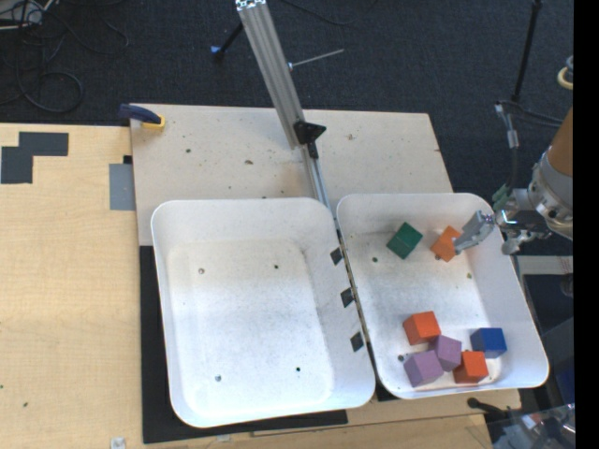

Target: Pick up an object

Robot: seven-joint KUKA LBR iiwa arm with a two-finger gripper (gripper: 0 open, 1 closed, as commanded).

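Nearest the camera, in the front corner of the right bin (524, 307), five blocks huddle together: two purple blocks (435, 360), touching each other, an orange-red block (422, 326) just behind them, a smaller orange-red block (473, 367) at the front rim, and one blue block (489, 340) touching it. Farther back in the same bin lie a single green block (404, 240) and, just to its right, one orange block (445, 244). That makes seven blocks, all in the right bin. The left bin (187, 251) shows its speckled white floor.

The gripper (474, 229) reaches in low from the right, over the far right part of the right bin, its metal tip right against the orange block; the arm's orange band (571, 148) sits at the frame's right edge. Whether the jaws are clenched or released cannot be told, and no block is seen between them.

The bins sit side by side on a pale, spotted desk (234, 148), with black clips (344, 297) along their shared edge. A slanted aluminium rail (276, 68) rises behind them. A blue and yellow clamp (142, 116) sits at the far left corner. Beyond lies dark carpet (393, 26) with cables.
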